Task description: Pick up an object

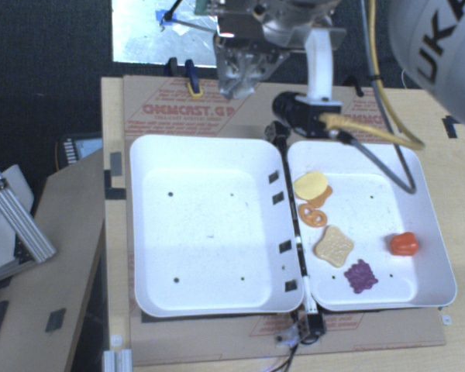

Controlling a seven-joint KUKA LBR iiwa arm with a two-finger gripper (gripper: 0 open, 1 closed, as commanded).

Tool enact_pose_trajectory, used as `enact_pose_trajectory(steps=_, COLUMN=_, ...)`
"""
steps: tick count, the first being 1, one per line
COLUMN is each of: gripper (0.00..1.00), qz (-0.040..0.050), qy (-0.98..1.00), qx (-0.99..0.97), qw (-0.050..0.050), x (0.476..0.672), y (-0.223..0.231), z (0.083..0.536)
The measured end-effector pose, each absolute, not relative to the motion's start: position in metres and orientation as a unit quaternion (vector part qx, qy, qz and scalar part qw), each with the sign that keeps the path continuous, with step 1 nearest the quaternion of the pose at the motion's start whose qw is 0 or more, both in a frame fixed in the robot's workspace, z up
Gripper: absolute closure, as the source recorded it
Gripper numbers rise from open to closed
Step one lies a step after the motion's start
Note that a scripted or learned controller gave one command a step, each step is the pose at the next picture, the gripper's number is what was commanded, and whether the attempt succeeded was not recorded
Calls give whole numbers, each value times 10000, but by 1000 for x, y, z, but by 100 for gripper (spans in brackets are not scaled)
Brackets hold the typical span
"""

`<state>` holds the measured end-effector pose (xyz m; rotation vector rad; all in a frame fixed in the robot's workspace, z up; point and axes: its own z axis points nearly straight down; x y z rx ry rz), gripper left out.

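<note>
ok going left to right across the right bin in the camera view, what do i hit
yellow chip → cracker → grapes → red pepper

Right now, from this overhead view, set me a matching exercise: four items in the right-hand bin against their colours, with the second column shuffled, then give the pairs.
Column one:
1. bread slice
2. grape bunch
3. pepper-like piece
4. pretzel

Column two:
A. purple
B. orange-brown
C. pale tan
D. red-orange

Pairs: 1-C, 2-A, 3-D, 4-B. All four lie in the right bin.
</note>
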<state>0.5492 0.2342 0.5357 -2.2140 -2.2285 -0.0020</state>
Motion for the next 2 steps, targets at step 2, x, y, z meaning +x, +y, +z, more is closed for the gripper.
enact_pose_trajectory(steps=2, gripper=100, qz=-5, qy=-7096, qx=-7046, qw=2, x=519, y=235, z=535)
